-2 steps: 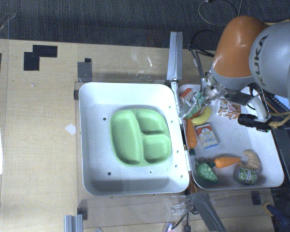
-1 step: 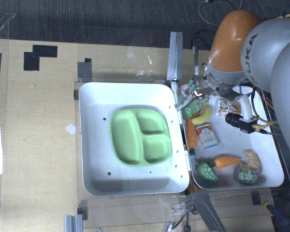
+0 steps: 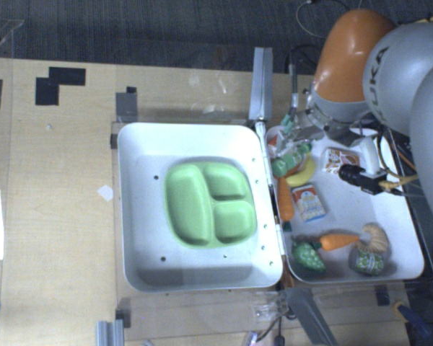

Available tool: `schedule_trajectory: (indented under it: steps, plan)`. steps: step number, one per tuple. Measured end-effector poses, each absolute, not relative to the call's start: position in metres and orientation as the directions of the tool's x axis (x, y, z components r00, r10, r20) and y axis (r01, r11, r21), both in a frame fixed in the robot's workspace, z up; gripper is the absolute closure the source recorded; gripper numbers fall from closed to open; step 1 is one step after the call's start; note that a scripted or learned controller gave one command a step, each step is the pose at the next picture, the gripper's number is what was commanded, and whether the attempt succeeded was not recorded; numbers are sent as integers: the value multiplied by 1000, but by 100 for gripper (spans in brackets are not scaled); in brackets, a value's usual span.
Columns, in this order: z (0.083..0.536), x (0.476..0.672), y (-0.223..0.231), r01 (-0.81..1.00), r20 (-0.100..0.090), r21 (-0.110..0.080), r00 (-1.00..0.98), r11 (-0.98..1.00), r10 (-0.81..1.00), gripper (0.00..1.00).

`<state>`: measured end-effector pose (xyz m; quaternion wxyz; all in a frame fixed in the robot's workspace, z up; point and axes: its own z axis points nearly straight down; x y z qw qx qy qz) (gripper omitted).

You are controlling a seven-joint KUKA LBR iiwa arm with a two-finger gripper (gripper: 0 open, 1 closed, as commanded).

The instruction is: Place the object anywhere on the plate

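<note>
A light green plate with three compartments lies in the middle of the left bin, and nothing rests on it. My gripper hangs low over the far left corner of the right bin. Just below it lie a green leafy toy and a yellow banana. The arm's wrist hides how the gripper stands, and I cannot tell whether it touches either toy.
In the right bin lie an orange carrot along the left wall, a small picture card, a second card, a green broccoli, another carrot, a tan mushroom and a green ball. A metal divider stands between the bins.
</note>
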<state>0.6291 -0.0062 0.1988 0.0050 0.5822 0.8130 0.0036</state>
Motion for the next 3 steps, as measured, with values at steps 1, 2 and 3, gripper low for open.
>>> schedule_trajectory:
  steps: [1, 2, 3]
  plan:
    - [185, 603, -35, 980, -1, 4, -200, 200, 980, 100]
    - [186, 621, 2, 919, -2, 7, -393, 393, 919, 100]
    - [201, 572, 56, 877, -2, 6, -481, 481, 877, 100]
